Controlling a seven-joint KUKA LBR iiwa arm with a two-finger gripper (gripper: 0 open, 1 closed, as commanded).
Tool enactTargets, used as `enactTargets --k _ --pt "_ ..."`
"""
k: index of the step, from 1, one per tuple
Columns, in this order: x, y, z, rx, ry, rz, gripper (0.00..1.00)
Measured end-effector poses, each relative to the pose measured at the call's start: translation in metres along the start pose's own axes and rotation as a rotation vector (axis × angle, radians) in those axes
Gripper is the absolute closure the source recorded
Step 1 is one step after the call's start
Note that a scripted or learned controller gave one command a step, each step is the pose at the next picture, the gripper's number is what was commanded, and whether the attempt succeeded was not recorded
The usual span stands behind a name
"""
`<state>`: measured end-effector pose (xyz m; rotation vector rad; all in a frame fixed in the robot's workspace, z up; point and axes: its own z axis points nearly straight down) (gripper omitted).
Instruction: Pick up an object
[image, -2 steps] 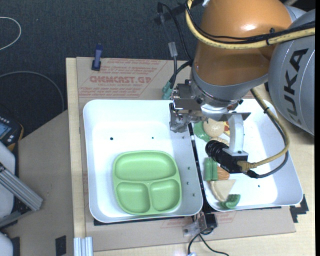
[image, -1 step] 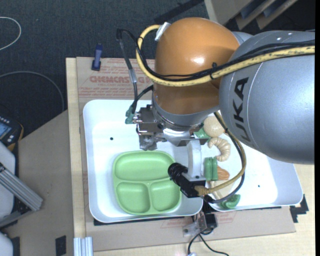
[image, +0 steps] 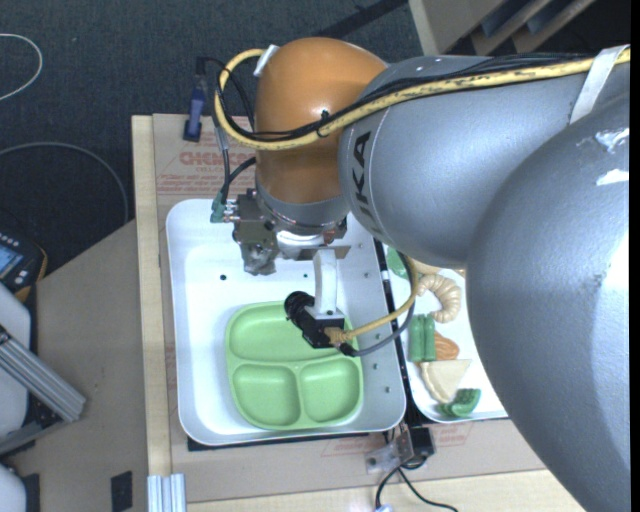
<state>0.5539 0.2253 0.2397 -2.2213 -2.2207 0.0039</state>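
No object is seen lifted. The claw (image: 258, 255) is held low over the left bin (image: 195, 330), just beyond the far rim of the green divided plate (image: 270, 375), which lies flat in that bin. Whether the claw is released or clenched cannot be told. Toy food pieces (image: 445, 372) lie in the right bin (image: 430, 412). The whole pick is judged not yet done.

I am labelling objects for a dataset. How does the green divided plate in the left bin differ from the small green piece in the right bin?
The green plate is far larger than the small green piece. The plate is pale green; the piece is deeper green. The plate lies in the left bin, the piece near the front edge of the right bin. Both are green.
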Motion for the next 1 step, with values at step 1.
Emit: enactTargets --k 1 --pt "-0.0306 -0.0739 -0.2253 -0.021 0.011 -0.003 1.00"
